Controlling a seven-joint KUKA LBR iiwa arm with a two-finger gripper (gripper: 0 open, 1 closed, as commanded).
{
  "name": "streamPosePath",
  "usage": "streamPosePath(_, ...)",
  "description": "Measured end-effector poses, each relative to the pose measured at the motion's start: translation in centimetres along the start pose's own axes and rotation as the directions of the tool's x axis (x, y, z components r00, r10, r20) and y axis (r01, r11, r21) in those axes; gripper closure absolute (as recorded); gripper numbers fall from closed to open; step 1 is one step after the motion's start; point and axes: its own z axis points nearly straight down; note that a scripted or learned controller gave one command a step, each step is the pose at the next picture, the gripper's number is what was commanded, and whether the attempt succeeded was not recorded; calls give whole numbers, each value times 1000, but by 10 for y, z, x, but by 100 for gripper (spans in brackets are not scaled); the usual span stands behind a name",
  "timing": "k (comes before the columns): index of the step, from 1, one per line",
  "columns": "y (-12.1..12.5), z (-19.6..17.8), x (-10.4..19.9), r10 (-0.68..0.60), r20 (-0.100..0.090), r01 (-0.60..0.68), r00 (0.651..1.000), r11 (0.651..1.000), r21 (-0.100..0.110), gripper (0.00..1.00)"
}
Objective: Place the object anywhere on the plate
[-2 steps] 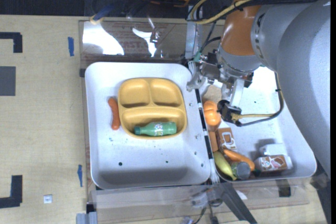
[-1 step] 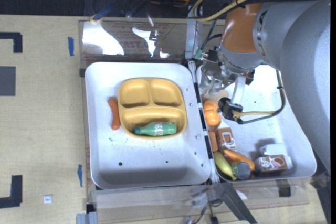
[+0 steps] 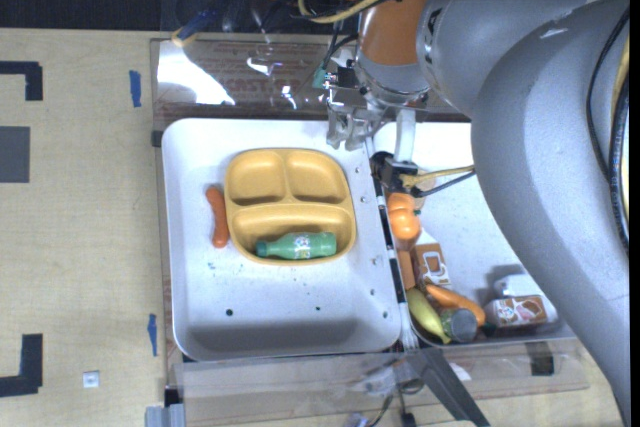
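Observation:
A yellow divided plate (image 3: 288, 200) lies in the left bin (image 3: 270, 325). A green bottle (image 3: 297, 246) rests on its side in the plate's front compartment. An orange sausage-shaped toy (image 3: 217, 216) lies on the bin floor, touching the plate's left rim. My gripper (image 3: 347, 137) hangs over the back right corner of the left bin, just beyond the plate's far right edge. It is open with nothing between its fingers and stands well apart from the bottle.
The right bin (image 3: 470, 245) holds an orange fruit (image 3: 403, 217), a small carton (image 3: 431, 266), a banana (image 3: 426, 317), a carrot (image 3: 455, 298), a grey lump (image 3: 462, 324) and a brown-and-white carton (image 3: 519, 311). My arm covers most of that bin. Cables and a clear sheet lie behind the bins.

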Motion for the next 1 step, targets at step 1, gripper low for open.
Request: streamPosePath(1, -4, -10, 66, -170, 0, 170, 985, 985, -3, 100)
